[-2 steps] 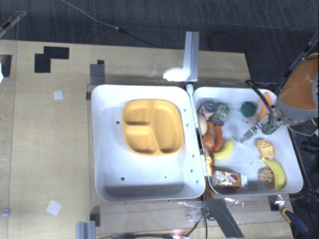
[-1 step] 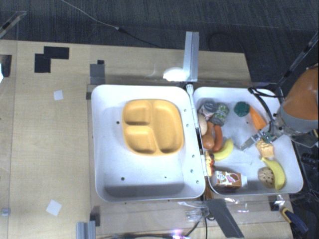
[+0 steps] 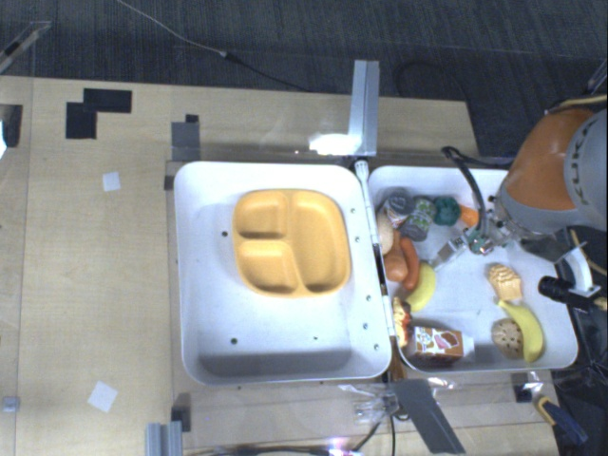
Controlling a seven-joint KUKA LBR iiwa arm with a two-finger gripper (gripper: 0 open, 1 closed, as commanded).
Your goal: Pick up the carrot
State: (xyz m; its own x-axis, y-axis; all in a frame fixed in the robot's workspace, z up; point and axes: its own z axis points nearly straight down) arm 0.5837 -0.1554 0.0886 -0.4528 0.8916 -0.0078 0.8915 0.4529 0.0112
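Nearest the lens, at the front edge of the right bin [image 3: 562,357]: a brown-labelled packet [image 3: 439,342] lying flat, with a cookie [image 3: 508,336] and a banana [image 3: 528,328] to its right. Behind those, a pastry piece [image 3: 503,279].

Left wall of this bin: a second banana [image 3: 421,288] touching a reddish sausage-like item [image 3: 408,263]. Back left corner holds a grey can [image 3: 396,203], a small jar [image 3: 417,220], and a dark green piece [image 3: 445,210].

Carrot [image 3: 469,217]: orange, at the back of the right bin, just right of the green piece, partly hidden by the gripper hardware.

Left bin [image 3: 195,331] holds one yellow divided plate [image 3: 290,240], three compartments, nothing in them.

Gripper [image 3: 478,243] low over the middle of the right bin, just in front of the carrot. Finger spread too small and cluttered to read; cannot tell whether it grips or touches anything.

Arm [image 3: 551,169] enters from the right, orange band above the wrist, wrist angled down and left toward the bin's back half.
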